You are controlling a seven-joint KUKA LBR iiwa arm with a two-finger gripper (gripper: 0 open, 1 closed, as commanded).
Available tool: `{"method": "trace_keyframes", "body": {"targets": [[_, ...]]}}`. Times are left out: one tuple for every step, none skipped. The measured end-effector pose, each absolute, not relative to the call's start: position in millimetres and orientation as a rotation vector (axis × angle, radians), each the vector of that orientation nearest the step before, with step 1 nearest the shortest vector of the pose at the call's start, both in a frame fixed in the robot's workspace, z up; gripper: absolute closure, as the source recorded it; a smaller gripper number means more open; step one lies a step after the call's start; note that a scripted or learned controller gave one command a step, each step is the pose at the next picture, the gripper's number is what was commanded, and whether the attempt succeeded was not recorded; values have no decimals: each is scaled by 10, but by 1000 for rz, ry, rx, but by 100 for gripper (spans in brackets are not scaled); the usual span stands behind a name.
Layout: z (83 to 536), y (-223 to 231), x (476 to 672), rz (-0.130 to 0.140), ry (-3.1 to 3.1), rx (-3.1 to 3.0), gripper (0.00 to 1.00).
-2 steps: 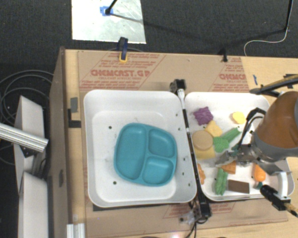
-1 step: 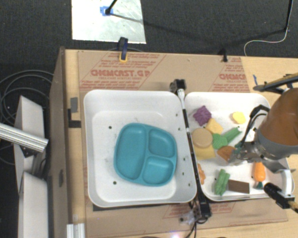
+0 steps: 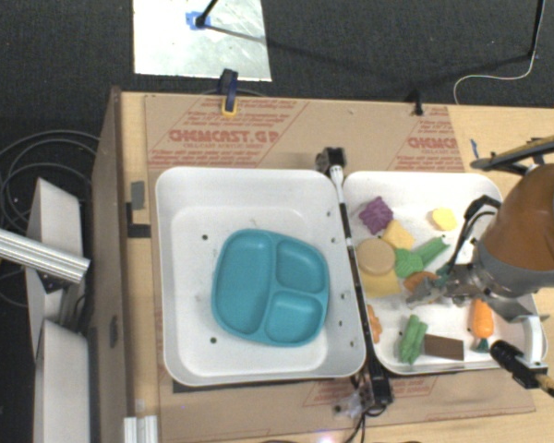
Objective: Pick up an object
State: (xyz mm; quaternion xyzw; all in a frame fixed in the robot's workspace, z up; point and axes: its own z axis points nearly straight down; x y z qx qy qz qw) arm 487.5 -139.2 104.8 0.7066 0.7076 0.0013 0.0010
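The grey arm (image 3: 526, 238) bends low over the right bin (image 3: 443, 185); its claw (image 3: 434, 287) state I cannot tell. Small plastic toys (image 3: 397, 266) lie there; a smooth teal tray (image 3: 270, 286) fills the left bin (image 3: 185, 247).

We see our arm (image 3: 526, 233) reaching in from the right side of the camera view, its orange band broad and rounded above the grey wrist. The wrist bends downward and toward the left, so that our gripper (image 3: 431, 287) hangs low at the end of it, pointing leftward. A black cable loops along the upper side of the wrist. The gripper's tip looks dark and blurred.
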Motion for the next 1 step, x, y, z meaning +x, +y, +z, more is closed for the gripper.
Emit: {"method": "trace_keyframes", "body": {"targets": [[840, -1441, 5453, 5, 2225, 2211, 0]]}}
